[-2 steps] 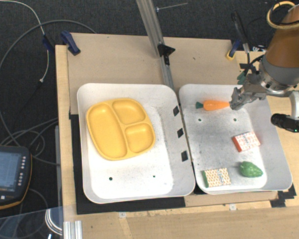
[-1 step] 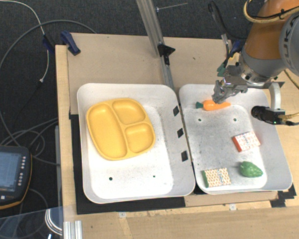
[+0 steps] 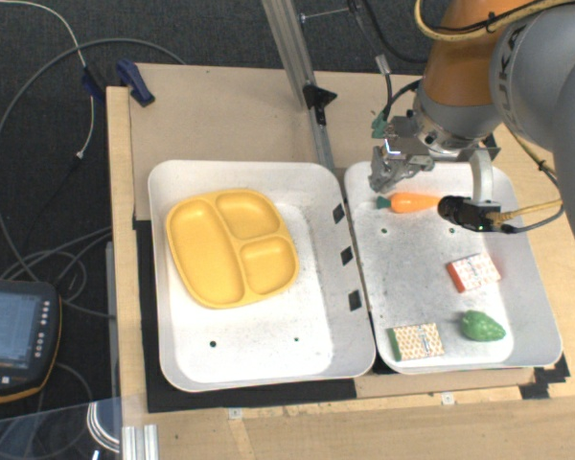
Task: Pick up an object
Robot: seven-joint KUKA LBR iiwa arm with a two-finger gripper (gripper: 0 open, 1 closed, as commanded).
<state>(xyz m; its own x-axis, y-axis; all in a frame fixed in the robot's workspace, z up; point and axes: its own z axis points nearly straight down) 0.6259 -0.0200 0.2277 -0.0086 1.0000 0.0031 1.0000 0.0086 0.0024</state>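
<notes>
— Two white bins on that bench; where's the gripper (image 3: pixel 391 175)?
— Over the right bin (image 3: pixel 402 286), just above the carrot (image 3: pixel 412 202). Its grip, I cannot tell.
— Left bin (image 3: pixel 268 338)?
— Yellow tray (image 3: pixel 232 246).

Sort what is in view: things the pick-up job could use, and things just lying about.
Job:
gripper
carrot
red and white box
green toy
patterned packet
right bin

Lying about:
yellow tray
left bin
blue clamp
handheld screen
</notes>
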